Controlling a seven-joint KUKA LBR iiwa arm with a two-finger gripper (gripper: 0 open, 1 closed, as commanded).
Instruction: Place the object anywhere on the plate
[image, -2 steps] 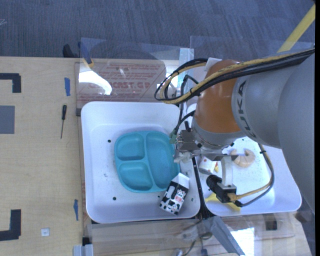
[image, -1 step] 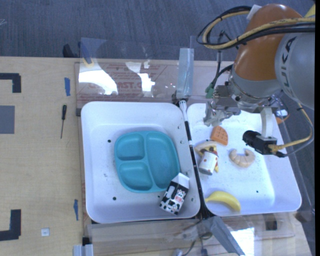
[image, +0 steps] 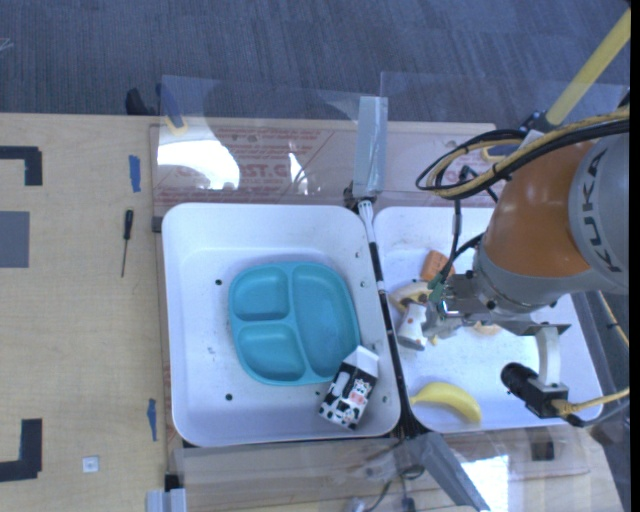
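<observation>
**A:** From the overhead camera, which step is this?

**B:** The pickup, I'd judge. The gripper (image: 418, 325) is low in the right bin (image: 590, 385), by its left wall, over a pale object (image: 410, 298) I can't identify. Whether the pincer is apart or clamped, I cannot tell.

**A:** And the plate?

**B:** The teal divided plate (image: 293, 322) lies in the left bin (image: 190, 300), all three compartments bare. A cow-patterned carton (image: 350, 390) lies tilted, touching the plate's near corner.

**A:** What else is in the right bin?

**B:** A banana (image: 447, 400) near the front, something orange (image: 435, 265) behind the gripper.

**A:** Next move?

**B:** Probably a secure grasp, a lift over the divider, then leftward to the plate.
</observation>
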